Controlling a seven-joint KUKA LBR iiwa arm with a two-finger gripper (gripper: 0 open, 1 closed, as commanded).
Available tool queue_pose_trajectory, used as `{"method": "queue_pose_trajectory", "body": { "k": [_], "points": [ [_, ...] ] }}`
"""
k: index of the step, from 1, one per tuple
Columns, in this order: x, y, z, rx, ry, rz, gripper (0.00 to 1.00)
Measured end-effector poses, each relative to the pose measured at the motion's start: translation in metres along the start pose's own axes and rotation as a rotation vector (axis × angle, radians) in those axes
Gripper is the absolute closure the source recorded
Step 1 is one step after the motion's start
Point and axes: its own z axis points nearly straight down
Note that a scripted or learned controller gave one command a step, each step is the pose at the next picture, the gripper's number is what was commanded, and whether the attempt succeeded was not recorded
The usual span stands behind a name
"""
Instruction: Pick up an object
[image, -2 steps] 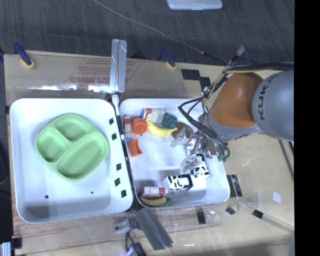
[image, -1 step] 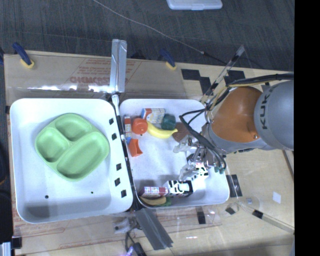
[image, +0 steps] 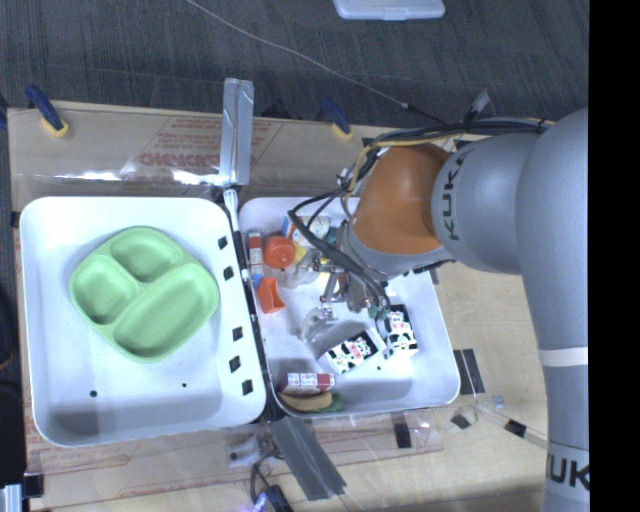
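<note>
Bins sit side by side on the bench. The left bin (image: 40, 330) carries a green divided plate (image: 145, 290), lying flat near its middle. The right bin (image: 440, 375) holds a clutter of small things: an orange piece (image: 270, 295) by the left wall, an orange-capped bottle (image: 281, 253) above it, two black-and-white patterned blocks (image: 352, 352) towards the lower right, and a small red-and-white packet (image: 309, 381) touching a brown and green item (image: 310, 402) at the near rim. The gripper (image: 330, 305) hangs over the middle of the right bin, just above the patterned blocks. I cannot tell its state amid cables and glare.
</note>
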Motion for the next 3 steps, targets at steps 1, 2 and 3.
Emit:
{"method": "queue_pose_trajectory", "body": {
  "k": [1, 2, 3],
  "points": [
    [-0.036, -0.040, -0.022, 0.004, -0.001, 0.068, 0.00],
    [-0.006, -0.098, -0.001, 0.003, 0.001, -0.022, 0.00],
    [-0.008, -0.096, -0.012, 0.004, -0.003, -0.029, 1.00]
  ]
}}
